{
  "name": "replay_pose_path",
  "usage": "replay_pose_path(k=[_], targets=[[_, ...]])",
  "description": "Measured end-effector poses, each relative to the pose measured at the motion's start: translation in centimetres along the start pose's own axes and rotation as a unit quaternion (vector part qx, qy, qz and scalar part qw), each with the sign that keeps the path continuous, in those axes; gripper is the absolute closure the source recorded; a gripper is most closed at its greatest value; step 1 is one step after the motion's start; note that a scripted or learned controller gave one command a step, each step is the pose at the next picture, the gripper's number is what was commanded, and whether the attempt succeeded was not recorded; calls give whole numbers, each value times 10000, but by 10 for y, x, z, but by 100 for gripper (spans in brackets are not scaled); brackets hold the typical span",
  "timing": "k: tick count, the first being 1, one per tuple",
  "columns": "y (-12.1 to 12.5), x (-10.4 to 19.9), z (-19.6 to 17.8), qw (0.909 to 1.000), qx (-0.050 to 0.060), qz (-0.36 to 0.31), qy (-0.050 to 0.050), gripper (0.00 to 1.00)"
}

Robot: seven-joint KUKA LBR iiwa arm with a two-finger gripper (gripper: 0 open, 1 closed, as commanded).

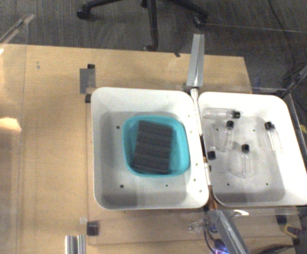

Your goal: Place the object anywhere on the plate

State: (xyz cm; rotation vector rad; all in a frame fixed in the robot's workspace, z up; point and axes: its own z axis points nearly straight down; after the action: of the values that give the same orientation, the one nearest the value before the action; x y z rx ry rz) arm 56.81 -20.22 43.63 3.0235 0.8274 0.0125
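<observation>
A teal square plate (182, 148) sits in the middle of the left white bin (105, 157). A dark grey ribbed block (153, 147) lies flat on the plate, inside its rim and tilted slightly. Several clear vials with black caps lie scattered in the right white bin (294, 163), among them one near the back left (220, 114), one at the right (272, 136) and one near the middle (245, 162).
A grey metal post (196, 62) stands behind the seam between the bins. A metal bar (228, 236) juts in below the right bin. Bare wooden bench (42, 157) stretches to the left. An office chair base (151, 4) stands on the carpet beyond.
</observation>
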Motion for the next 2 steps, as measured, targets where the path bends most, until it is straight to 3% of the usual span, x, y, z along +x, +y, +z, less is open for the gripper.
replay_pose_path(k=[1, 2], targets=[[-32, -61, -1, 9989, 3, 462, -2, 0], [-30, -58, 0, 9938, 5, 1113, -2, 0]])
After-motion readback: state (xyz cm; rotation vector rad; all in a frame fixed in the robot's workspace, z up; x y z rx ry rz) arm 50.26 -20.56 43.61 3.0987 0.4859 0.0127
